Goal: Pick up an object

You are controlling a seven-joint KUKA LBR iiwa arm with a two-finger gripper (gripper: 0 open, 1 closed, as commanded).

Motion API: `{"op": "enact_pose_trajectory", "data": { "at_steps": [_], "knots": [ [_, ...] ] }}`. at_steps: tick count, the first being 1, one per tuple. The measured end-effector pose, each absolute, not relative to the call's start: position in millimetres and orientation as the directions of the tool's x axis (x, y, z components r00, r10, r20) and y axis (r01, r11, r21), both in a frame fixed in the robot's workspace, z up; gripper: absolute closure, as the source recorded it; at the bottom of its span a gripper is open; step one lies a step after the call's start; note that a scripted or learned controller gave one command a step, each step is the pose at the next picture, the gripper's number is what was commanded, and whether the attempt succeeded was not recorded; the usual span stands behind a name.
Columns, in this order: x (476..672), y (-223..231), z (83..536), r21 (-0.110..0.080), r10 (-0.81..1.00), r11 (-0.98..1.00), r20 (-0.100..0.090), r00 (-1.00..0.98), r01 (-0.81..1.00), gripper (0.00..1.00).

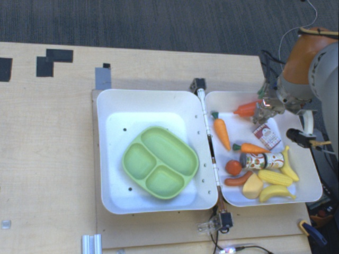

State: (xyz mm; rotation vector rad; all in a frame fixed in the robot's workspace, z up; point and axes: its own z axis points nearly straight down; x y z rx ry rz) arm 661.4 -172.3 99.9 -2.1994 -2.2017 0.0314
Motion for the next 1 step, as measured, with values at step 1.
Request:
{"op": "enact_pose_trajectory", "data": {
  "at_steps": [1],
  "knots": [
    [662.4, -168.1, 108.2, -0.029, 1.000, 0.002, 0.003, -0.001, 1.000, 1.00]
  ]
}}
